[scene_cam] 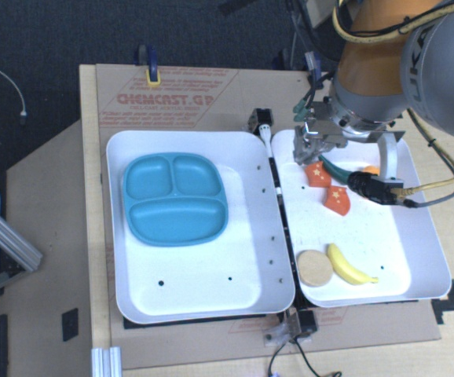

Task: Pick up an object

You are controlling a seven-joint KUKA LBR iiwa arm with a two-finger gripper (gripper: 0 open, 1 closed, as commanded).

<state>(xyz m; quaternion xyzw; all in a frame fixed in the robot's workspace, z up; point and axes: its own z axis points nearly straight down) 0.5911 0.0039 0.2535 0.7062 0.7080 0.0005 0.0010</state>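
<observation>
Gripper: the gripper hangs low over the far left corner of the right bin, under the grey arm and its orange band; whether it is open or closed cannot be told, and nothing can be seen held in it.
Nearest things: a red piece lies just below the gripper, close to it; contact cannot be judged. A second red piece lies just beside the first, nearer the camera.
Orange bit: a small orange thing shows near the black part fixed to the arm, mostly hidden.
Green strip: a thin dark green thing runs between the gripper and the black part; what it is cannot be told.
Near end of right bin: a banana lies tilted, and a round tan disc sits just beside it on the left.
Left bin: the left bin holds a blue divided plate with three compartments, set toward its far left.
Writing: the brown board under the bins bears red print that looks like "CHEMCAST GP", with smaller lines too blurred to read.
Clamp: a blue and yellow clamp grips the board's far edge.
Table: a pale table carries the board.
Room: dark carpet lies beyond, with cables trailing from the arm.
</observation>
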